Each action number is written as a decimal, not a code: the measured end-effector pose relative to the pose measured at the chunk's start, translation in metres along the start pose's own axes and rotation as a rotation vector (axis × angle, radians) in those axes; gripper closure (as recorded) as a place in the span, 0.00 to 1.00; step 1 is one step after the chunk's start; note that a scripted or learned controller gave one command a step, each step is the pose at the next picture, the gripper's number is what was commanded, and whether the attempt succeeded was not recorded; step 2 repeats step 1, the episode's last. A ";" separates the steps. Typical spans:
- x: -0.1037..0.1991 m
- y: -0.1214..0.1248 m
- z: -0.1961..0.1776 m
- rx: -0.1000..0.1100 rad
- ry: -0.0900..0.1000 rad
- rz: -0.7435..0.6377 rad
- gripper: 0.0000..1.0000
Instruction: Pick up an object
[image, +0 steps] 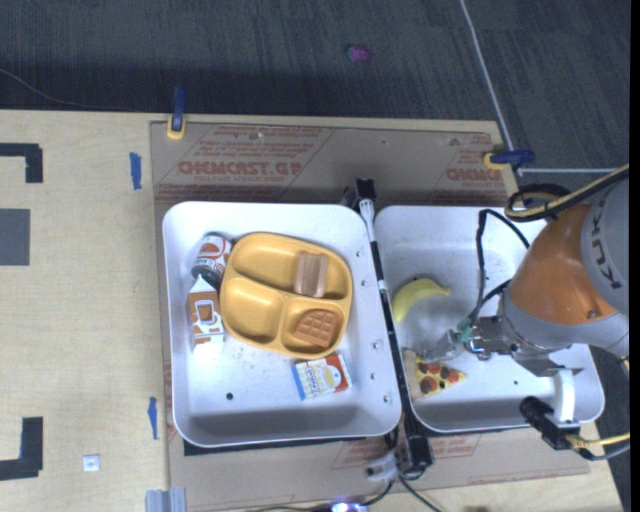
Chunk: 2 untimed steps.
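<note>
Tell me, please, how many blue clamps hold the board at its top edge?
2: one blue clamp at the board's top left corner, another blue clamp at its top right corner.

Blue clamps (510, 157) (177, 108) grip brown board (330, 160) under bins.

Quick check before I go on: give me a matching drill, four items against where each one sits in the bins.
Items:
1. tray
2. banana
3. can
4. pizza slice

Places:
A. left bin, against the tray's left edge
B. right bin, upper left part
C. right bin, near the front wall
D. middle of the left bin

Pairs: 1-D, 2-B, 3-A, 4-C
</note>
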<state>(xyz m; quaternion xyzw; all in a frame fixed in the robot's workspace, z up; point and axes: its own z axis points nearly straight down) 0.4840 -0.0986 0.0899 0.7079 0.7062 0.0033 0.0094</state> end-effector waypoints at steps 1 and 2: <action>0.000 0.000 0.000 0.000 0.000 0.000 0.00; 0.000 0.000 0.000 0.000 0.000 0.000 0.00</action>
